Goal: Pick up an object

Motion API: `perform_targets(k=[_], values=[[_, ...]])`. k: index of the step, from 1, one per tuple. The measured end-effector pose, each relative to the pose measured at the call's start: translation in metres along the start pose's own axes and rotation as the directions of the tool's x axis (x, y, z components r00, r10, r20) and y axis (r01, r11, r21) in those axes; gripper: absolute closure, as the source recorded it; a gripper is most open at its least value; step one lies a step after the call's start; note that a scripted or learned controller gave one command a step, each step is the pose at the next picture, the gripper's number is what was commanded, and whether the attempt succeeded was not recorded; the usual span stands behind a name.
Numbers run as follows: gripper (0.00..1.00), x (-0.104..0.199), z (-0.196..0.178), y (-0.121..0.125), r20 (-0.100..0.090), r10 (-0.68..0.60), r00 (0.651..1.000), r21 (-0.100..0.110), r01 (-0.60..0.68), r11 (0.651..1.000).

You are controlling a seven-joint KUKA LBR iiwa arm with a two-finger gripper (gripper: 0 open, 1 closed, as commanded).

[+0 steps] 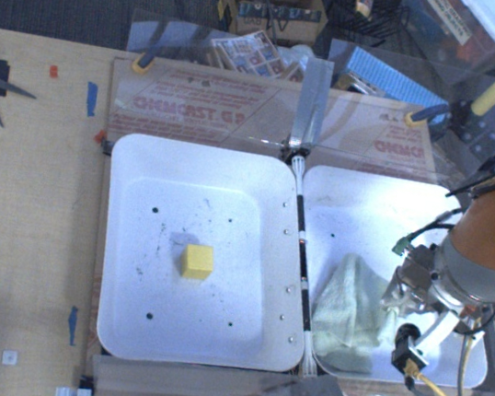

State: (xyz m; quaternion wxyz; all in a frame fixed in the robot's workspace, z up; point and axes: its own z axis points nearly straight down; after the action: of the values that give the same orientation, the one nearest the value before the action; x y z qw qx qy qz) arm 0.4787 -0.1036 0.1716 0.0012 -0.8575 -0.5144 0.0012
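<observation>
In the right bin [385, 214] lies a crumpled pale-green cloth [350, 316]; the hand [395, 304] touches its edge, grip state unclear.

Two white bins [123, 219] sit side by side; the left one holds one yellow block [198, 261], the right one (nearer the arm) one crumpled pale cloth [351, 311].

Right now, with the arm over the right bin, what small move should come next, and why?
Probably a short drop toward the pale cloth, nudging left. The gripper sits at the cloth's right edge in the right bin, and nothing visibly sits between its fingers. The yellow block lies far off in the left bin, so the cloth is the nearer target.
</observation>
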Motion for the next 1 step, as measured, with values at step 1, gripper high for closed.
perform_targets(k=[1], values=[[1.00, -0.0147, 0.0790, 0.0140, -0.003, -0.293, 0.956, -0.018, 0.293, 0.956]])
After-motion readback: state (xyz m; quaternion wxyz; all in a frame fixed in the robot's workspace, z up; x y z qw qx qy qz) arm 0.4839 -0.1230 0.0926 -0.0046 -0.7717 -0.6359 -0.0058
